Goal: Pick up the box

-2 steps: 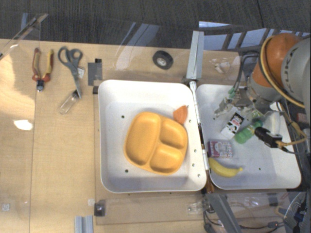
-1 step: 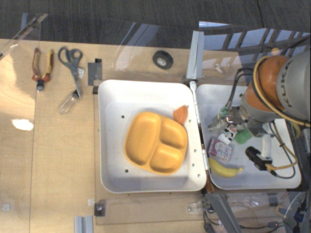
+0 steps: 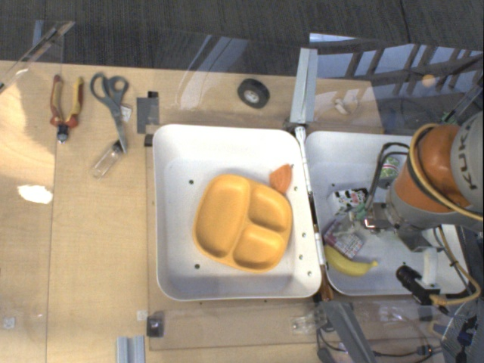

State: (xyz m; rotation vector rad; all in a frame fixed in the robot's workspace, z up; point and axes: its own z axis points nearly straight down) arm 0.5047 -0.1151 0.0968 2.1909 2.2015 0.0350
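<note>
Arm over the right bin [image 3: 333, 150], gripper [image 3: 361, 216] lowered among small items.
The gripper's state cannot be told. A crinkled box-like packet [image 3: 344, 240] lies just beside it, above a banana [image 3: 349, 264]. The left bin [image 3: 174, 203] holds a yellow divided tray [image 3: 243, 221].

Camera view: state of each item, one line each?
yellow tray: upright, lying in the left bin
orange piece: against the tray's far right corner
banana: lying flat in the right bin
end effector: low in the right bin, over small packets
scissors: closed, on the bench
pliers: closed, on the bench
</note>
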